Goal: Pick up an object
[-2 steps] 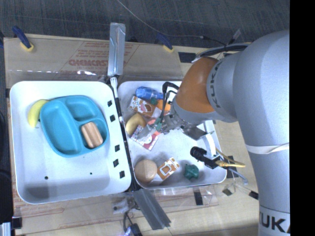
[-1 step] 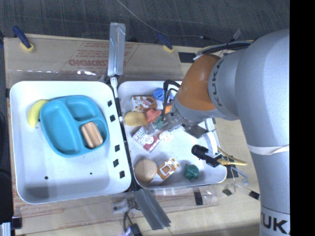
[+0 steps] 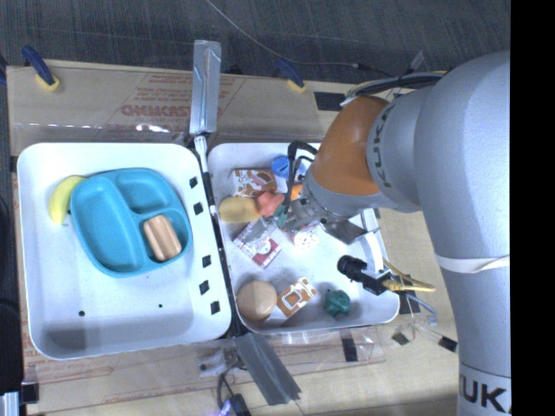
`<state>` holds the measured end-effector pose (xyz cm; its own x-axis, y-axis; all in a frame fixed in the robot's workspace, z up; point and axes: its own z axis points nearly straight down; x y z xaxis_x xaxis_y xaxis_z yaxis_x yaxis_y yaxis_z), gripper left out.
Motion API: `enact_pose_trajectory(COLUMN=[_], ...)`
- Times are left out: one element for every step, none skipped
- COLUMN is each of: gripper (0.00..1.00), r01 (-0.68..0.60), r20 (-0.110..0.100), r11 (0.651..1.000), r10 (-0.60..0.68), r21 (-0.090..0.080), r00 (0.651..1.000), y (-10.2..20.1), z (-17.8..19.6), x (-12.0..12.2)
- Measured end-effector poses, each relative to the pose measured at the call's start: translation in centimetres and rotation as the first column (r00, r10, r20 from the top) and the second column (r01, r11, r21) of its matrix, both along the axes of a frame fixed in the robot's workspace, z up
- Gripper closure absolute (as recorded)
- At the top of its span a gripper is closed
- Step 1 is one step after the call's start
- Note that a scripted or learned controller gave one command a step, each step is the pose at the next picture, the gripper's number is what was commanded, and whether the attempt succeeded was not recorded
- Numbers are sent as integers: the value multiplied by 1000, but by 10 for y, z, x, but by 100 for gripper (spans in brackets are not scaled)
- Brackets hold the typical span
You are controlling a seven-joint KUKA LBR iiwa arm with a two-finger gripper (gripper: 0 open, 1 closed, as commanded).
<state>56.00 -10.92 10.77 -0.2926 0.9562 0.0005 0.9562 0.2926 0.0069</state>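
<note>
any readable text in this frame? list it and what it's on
"KUKA" on the grey arm, running down beside the orange band; partly turned away.
"KUK", cut off at the frame edge, on the arm's base.
Red print on the cardboard behind the bins: too blurred to read.
Small packets in the right bin: printing too small to read.

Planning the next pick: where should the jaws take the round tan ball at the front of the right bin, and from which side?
Likely straight from above, closing across the tan ball's widest middle. It is round, so any axis works, but the bin wall on its left and the small carton on its right crowd it; set the jaws front-to-back.
</note>
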Motion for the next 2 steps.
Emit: enact_pose_trajectory(gripper=[0, 100], r01=[22, 16], r20=[-5, -8], r11=[1000, 1000], r10=[-22, -16], r21=[-2, -2], r00=[1000, 1000], y=[-12, -11], z=[-14, -4], x=[61, 61])
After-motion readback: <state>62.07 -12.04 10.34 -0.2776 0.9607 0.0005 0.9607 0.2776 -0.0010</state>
